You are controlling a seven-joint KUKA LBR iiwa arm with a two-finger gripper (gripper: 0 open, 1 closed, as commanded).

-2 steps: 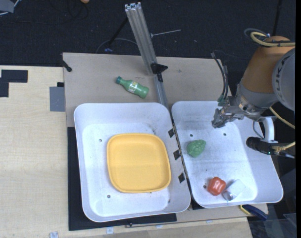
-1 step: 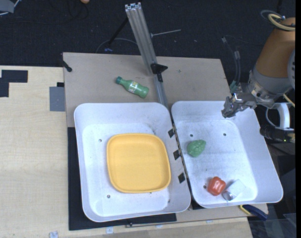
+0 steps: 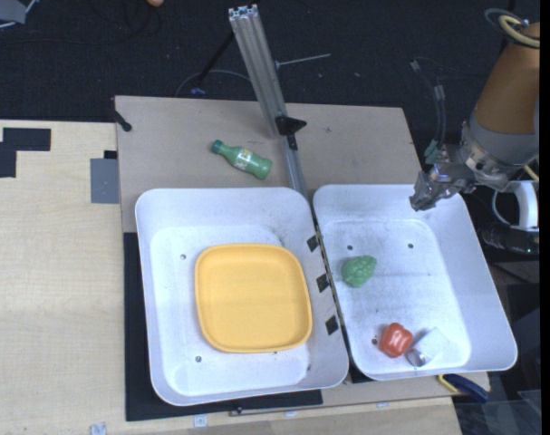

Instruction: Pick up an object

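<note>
The right bin (image 3: 456, 243) holds a green lumpy object (image 3: 358, 270) near its left side and a red object (image 3: 395, 339) near its front edge. A small clear or grey piece (image 3: 422, 352) lies just right of the red one. My gripper (image 3: 426, 195) hangs over the bin's far right corner, well away from these objects, with nothing seen between its fingers. A yellow square plate (image 3: 253, 297) lies in the left bin (image 3: 166, 243).
A green bottle (image 3: 242, 159) lies on its side on the bench behind the left bin. A slanted metal rail (image 3: 265, 71) rises behind the gap between the bins. Black clips (image 3: 322, 279) join the two bins.
</note>
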